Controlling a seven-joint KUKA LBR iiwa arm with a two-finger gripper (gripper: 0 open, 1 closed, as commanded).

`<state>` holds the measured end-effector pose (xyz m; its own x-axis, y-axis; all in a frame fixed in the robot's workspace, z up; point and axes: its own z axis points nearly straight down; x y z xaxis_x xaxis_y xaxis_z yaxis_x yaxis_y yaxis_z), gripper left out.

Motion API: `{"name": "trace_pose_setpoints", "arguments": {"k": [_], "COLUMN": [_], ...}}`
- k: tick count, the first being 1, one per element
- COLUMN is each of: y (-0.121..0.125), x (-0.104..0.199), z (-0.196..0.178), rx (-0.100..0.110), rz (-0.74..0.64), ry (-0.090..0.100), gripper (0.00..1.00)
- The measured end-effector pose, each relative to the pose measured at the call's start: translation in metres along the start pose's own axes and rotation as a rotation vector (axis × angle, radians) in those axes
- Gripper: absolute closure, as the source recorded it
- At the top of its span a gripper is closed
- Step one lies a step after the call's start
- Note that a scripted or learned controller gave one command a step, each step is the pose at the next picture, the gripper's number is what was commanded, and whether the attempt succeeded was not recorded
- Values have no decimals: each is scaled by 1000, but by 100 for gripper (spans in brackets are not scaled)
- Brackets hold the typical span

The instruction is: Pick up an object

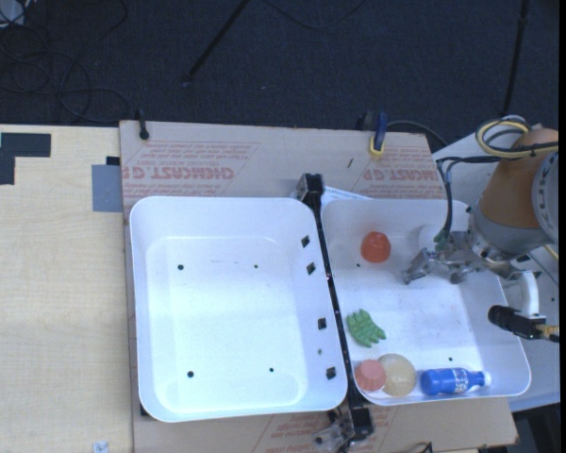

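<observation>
The gripper (423,269) hangs with its fingers spread apart, grasping nothing, above the right bin (509,377). The red ball (375,246) lies near its left.

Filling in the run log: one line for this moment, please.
claw: over right bin, holding nothing | nearest: red ball

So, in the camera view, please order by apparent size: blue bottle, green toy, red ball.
1. blue bottle, the longest.
2. green toy.
3. red ball, though it looks close to the green toy, so that ranking is unsure.
</observation>
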<state>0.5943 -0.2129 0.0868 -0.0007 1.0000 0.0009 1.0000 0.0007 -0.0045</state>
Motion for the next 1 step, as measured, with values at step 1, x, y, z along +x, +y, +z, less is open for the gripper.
{"name": "trace_pose_setpoints", "arguments": {"k": [1], "y": [1], "x": [0], "z": [-11], "rx": [-1], "rz": [-1], "ry": [0], "gripper": [100]}}
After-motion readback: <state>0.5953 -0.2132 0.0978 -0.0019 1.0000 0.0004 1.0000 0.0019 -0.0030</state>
